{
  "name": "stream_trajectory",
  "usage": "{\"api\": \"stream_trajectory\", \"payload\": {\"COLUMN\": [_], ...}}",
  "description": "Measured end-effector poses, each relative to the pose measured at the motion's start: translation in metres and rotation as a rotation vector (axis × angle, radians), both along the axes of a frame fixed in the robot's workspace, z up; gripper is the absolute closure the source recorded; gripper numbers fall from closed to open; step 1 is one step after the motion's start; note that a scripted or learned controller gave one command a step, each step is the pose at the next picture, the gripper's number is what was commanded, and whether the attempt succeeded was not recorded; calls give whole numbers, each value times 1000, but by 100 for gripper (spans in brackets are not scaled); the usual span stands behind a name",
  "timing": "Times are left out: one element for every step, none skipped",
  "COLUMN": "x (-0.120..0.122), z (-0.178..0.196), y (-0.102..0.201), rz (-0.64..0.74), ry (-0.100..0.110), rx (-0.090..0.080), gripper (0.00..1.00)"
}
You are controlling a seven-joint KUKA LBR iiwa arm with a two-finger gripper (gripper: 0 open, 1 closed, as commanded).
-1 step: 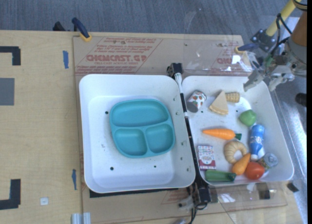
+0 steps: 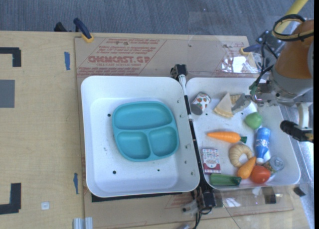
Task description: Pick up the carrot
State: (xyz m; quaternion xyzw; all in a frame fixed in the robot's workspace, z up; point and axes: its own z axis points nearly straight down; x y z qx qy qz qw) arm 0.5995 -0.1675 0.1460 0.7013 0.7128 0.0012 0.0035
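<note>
1. The arm (image 2: 294,58) comes into the frame from the upper right and shows its orange band near the right edge.
2. The grey wrist is below the band and it points to the left and a little down.
3. The gripper (image 2: 242,102) is at the right side of the frame, a little above the middle height.
4. Its tip looks dark and small, and the picture is too blurred there for more details.

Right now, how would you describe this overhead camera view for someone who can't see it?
An orange toy carrot with a green top lies among toy foods in the right shallow white bin, with the grey robot arm's gripper above that bin's far end beside a pale cheese wedge. The left white bin holds a teal divided plastic tray.
</note>
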Motion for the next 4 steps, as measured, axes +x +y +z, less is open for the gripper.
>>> {"api": "stream_trajectory", "payload": {"x": [-7,-50,-101,-113], "z": [-9,-56,-56,-56], "y": [8,51,68,53], "rz": [30,28,-170,102], "ry": [-12,-7,-11,-11], "rx": [-4,3,2,2], "gripper": [0,0,0,0]}}
